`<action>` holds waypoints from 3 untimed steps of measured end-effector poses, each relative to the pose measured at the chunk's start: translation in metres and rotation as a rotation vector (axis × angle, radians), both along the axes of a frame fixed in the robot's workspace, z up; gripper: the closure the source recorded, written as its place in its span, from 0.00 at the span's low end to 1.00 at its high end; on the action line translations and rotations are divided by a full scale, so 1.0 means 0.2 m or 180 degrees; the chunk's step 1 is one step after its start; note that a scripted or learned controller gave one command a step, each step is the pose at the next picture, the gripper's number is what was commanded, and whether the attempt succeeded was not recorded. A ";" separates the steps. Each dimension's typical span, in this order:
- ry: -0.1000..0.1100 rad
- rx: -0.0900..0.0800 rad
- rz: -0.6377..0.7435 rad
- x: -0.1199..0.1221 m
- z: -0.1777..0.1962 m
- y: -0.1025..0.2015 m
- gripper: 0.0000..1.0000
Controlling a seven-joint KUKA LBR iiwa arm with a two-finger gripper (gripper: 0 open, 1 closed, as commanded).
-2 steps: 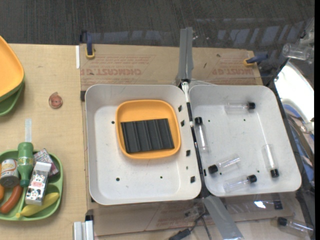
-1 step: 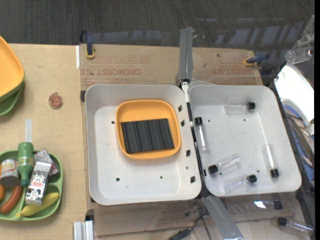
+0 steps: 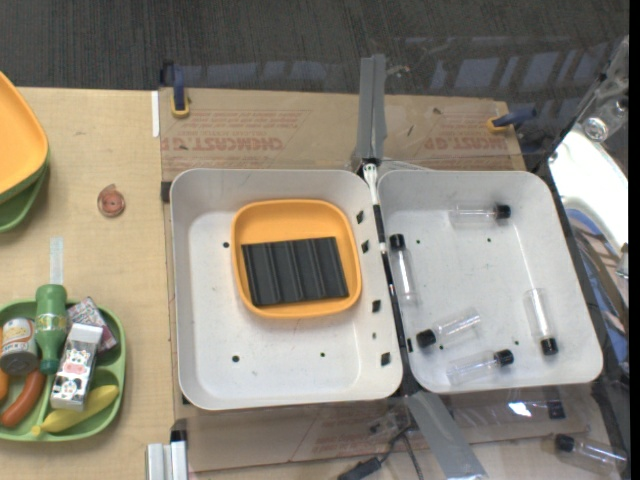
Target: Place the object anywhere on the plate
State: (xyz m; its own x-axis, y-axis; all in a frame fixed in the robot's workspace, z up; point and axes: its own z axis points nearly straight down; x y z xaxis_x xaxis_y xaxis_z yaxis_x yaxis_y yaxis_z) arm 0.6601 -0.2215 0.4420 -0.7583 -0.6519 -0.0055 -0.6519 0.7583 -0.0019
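Cardboard covers the bench under two white bins, with a tan tabletop to its left. The left bin and right bin sit side by side, touching along their inner walls.

An orange plate lies flat in the upper middle of the left bin, and a black ridged pad covers most of its floor. Nothing else rests on the plate.

A green tray of toy food sits on the tabletop at lower left, holding a green bottle, a can, a small carton, a sausage and a banana. An orange dish stacked on a green one shows at the upper left edge. A grey bar runs back from the seam between the bins.

The task's things, five clear tubes with black caps, all lie in the right bin, well apart from the plate. One tube lies along the left wall, cap toward the back. A second lies near the back wall. A third is near the right wall, a fourth near the middle, and a fifth by the front wall. A sixth tube lies outside the bins at lower right.

A small reddish disc sits alone on the tabletop. Whether the claw is open or closed I cannot tell.
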 end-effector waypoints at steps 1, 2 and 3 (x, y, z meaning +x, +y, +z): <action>-0.0003 -0.0003 0.0751 0.00 0.00 0.00 1.00; -0.0004 -0.0006 0.1694 0.00 0.00 0.00 1.00; -0.0005 -0.0008 0.2257 0.00 0.00 0.00 1.00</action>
State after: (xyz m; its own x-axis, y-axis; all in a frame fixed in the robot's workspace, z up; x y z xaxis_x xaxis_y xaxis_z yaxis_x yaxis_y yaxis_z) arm 0.6600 -0.2212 0.4421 -0.1510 -0.9885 -0.0042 -0.9885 0.1510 -0.0045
